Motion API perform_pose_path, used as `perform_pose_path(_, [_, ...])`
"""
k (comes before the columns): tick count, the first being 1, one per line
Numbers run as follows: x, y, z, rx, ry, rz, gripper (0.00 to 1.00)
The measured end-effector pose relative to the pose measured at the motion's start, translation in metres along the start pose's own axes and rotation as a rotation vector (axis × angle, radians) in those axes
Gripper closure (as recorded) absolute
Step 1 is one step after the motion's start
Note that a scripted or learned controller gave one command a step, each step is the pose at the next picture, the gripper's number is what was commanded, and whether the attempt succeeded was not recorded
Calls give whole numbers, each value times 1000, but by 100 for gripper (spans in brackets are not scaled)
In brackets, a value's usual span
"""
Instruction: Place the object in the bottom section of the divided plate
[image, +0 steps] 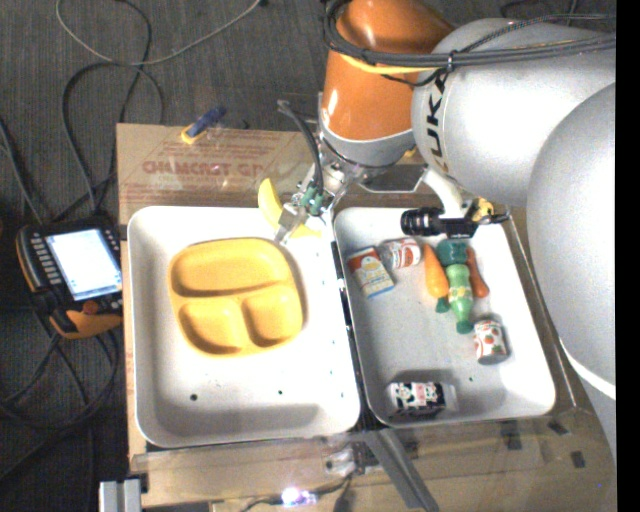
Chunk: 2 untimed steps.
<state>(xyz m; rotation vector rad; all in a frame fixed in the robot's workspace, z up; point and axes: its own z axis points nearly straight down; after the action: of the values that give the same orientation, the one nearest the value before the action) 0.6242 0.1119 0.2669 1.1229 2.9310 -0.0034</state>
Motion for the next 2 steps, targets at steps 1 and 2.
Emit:
perform_pose_path(1, [-14, -10, 37, 1, 1, -16, 100])
perform_pose_path(2, [45, 49, 23, -1, 1, -194, 100])
